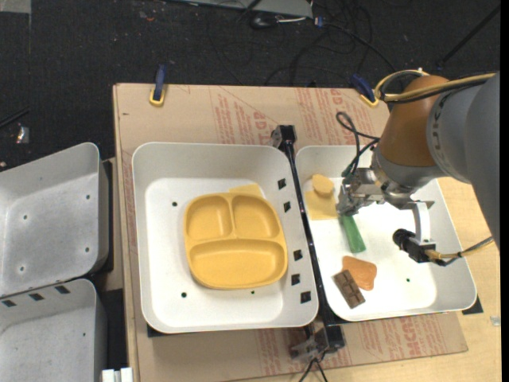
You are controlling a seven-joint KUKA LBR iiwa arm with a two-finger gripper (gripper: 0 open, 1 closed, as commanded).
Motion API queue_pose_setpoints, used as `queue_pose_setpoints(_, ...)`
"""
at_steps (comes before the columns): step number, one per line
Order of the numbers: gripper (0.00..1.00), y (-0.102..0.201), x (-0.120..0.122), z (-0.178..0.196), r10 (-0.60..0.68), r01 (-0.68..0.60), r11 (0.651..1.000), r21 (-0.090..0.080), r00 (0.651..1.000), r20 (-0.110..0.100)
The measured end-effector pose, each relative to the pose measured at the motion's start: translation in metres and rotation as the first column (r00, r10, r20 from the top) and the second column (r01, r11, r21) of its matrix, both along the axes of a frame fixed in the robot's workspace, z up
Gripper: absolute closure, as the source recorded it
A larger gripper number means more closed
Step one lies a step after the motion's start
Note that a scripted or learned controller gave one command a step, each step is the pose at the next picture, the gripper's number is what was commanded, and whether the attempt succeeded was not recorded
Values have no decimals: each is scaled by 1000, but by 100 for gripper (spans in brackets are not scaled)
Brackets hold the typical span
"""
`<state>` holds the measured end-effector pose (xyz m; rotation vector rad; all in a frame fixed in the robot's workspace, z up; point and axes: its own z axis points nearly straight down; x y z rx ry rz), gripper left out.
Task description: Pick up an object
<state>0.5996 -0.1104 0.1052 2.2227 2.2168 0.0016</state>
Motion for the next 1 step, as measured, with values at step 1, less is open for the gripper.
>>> queue_pose_setpoints(1,100,-2,-8,48,0,0,1000,0,1000,1)
